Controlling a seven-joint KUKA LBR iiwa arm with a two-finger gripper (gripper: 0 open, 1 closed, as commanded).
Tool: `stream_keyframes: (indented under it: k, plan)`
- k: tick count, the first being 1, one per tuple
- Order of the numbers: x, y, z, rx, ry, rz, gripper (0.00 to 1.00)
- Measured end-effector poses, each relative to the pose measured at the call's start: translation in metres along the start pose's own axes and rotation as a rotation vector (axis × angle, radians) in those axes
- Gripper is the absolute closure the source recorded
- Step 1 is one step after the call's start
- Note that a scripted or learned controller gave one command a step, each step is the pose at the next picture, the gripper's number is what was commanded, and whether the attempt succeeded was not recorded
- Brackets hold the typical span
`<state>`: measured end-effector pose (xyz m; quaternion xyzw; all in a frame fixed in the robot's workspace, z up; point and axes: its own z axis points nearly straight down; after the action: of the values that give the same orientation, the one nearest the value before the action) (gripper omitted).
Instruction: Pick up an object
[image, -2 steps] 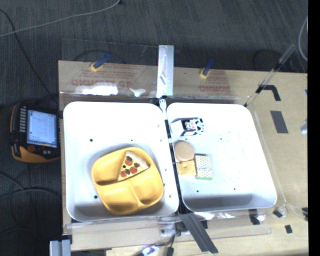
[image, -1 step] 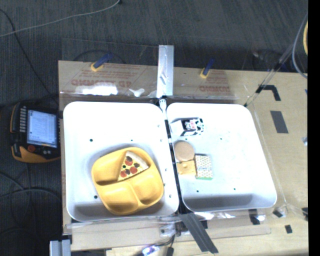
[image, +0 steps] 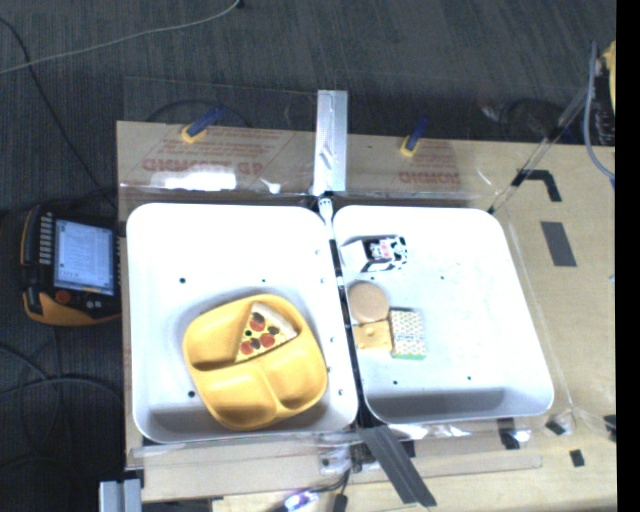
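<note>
1. Dark carpet surrounds a wooden bench (image: 570, 330) bearing two white bins.
2. Left bin (image: 160, 260) holds a yellow tray (image: 262, 382) with a pizza slice (image: 266, 328).
3. Right bin (image: 480, 320) holds a cow toy (image: 385, 251), a cookie (image: 366, 300), a toast piece (image: 373, 337) and a waffle (image: 407, 332), clustered near the divider.
4. These look like light, rigid, smooth plastic; the waffle's long edges seem the best hold.
5. Gripper state: cannot tell.

The left bin (image: 160, 300) holds a divided plate (image: 255, 375) carrying a pizza slice (image: 266, 330). The right bin (image: 480, 340) holds a cow figure (image: 384, 251), a round disc (image: 367, 300) and a patterned block (image: 407, 333) near its left wall.
</note>
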<state>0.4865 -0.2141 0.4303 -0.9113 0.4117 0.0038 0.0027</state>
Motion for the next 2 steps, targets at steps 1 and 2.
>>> stream_keyframes:
  k: [1,2]
  plan:
    - [0.01,-0.011,0.0,0.004,-0.001,-0.412,1.0]
    - [0.023,-0.01,0.0,0.01,0.002,-0.645,1.0]
